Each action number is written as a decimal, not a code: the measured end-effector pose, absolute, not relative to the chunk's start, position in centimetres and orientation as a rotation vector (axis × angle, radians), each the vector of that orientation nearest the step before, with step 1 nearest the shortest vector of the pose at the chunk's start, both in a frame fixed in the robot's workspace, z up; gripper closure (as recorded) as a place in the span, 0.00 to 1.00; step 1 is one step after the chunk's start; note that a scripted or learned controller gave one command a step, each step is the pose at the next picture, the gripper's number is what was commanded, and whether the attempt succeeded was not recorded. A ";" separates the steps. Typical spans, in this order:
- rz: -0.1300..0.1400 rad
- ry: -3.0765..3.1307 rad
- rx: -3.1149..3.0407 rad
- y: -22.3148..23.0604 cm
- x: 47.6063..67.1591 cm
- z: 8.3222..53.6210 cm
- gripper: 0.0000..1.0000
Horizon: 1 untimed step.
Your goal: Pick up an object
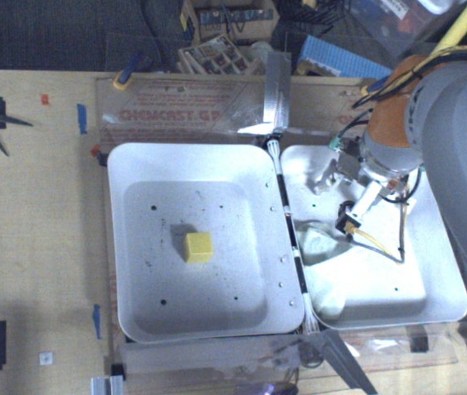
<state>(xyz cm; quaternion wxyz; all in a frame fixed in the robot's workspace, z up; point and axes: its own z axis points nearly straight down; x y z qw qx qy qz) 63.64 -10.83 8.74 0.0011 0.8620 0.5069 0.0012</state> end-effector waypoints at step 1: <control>0.000 1.366 2.828 -13.1 65.8 21.8 0.00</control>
